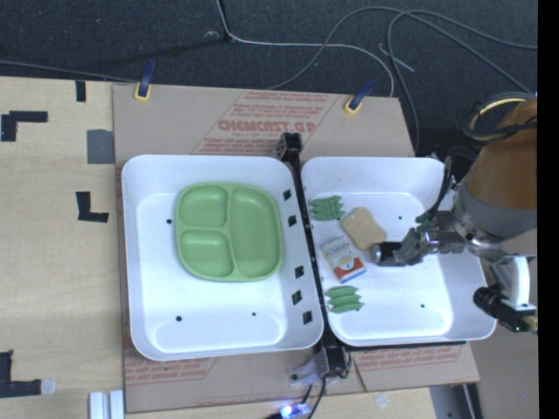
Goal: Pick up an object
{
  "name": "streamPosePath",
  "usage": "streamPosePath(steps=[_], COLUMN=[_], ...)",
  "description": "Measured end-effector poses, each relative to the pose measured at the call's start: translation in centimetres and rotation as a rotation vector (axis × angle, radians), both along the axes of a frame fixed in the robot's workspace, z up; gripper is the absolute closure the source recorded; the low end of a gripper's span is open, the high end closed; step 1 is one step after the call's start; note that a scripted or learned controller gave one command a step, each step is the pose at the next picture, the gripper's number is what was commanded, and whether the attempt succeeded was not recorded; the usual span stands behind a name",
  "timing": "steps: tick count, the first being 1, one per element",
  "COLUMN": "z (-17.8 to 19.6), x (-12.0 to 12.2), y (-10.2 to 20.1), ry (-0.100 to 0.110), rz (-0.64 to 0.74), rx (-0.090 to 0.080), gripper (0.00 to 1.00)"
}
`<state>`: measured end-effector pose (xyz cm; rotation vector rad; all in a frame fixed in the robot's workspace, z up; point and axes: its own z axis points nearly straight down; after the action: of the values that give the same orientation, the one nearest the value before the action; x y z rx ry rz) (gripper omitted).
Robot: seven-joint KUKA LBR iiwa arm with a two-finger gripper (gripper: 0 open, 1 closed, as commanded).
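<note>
Tan bread-like block (pixel 363 228) lies in right bin (pixel 454 321) beside small packet (pixel 341 257); likely light, soft, best pinched across its short sides; tool (pixel 383 254) just beside it, state cannot be told.

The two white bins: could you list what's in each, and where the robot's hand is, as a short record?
left bin: a light green plastic plate with three compartments
right bin: two small green leafy toy pieces, a tan bread-like block, a small white packet with red and blue print
hand: low over the right bin, beside the tan block
hand holding anything: cannot tell
</note>
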<state>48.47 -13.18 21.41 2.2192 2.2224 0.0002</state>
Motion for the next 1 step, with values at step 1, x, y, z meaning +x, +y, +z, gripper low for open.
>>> streamPosePath(steps=[1], z=[4.22], x=[0.09], y=[0.01], ry=[-0.003], rz=[0.0], rx=[-0.001], gripper=[1.0])
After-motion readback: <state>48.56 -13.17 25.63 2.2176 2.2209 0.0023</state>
